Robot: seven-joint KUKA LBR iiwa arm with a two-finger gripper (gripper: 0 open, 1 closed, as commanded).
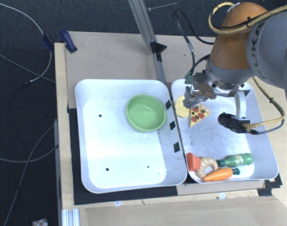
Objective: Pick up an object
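Gripper [195, 98] is hanging low over the upper left part of the right bin [256, 126]. Its fingertips are sitting right at a yellow disc [181, 107] and a pizza slice [198, 115]. The wrist is blocking the view of the tips, so I cannot tell how far apart they are or whether anything is caught between them.

You are working the approach-and-grasp step, by my reading. Nearest candidates are the pizza slice, lying flat just below the gripper, and the yellow disc beside it, partly under the gripper and close to the bin's left wall.

Both are looking thin and flat, so you are probably needing the tips right down on the bin floor before closing. Otherwise the fingers are likely skating over the top. Be watching the bin wall on the disc side, since a finger landing on the rim would spoil the closure. Lifting slowly and checking for the thing between the fingers is the safe way to confirm.

Further out, a carrot [218, 174], a green bottle [235, 160], a red block [193, 162] and a pale curled piece [207, 164] are crowding together along the near edge of the same bin. A green bowl [145, 112] is sitting upright in the left bin [110, 164], well apart from the gripper.
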